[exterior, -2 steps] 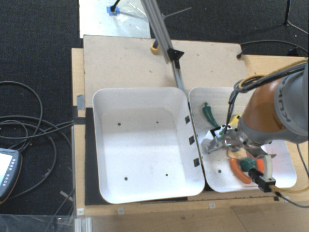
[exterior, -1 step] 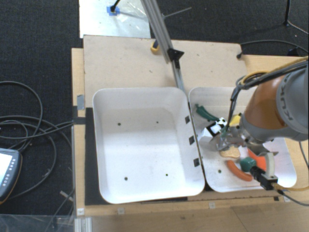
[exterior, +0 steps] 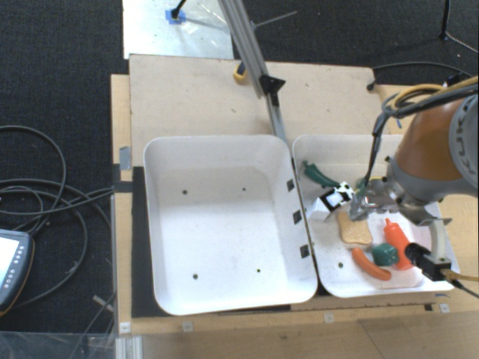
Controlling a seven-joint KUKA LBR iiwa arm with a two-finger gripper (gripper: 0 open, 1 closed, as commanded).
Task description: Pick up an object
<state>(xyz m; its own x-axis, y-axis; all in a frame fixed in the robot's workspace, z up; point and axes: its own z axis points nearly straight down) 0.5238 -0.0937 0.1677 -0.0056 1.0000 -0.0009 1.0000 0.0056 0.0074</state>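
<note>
The right bin (exterior: 326, 275) holds several small objects: a green curved piece (exterior: 318, 175), a black-and-white item (exterior: 334, 197), a tan bread-slice shape (exterior: 355, 232), an orange sausage shape (exterior: 370, 264), a teal piece (exterior: 385, 255) and an orange-red bottle shape (exterior: 396, 239). My gripper (exterior: 361, 204) hangs low over the right bin, just above the bread slice and right of the black-and-white item. The wrist blocks a clear look at its tips.
The left bin (exterior: 224, 223) stands beside the right one, sharing a middle wall. A slanted metal pole (exterior: 251, 47) crosses the bench from the top. Cables lie on the floor at the left, and the arm's orange band (exterior: 434, 144) looms over the right bin's far side.
</note>
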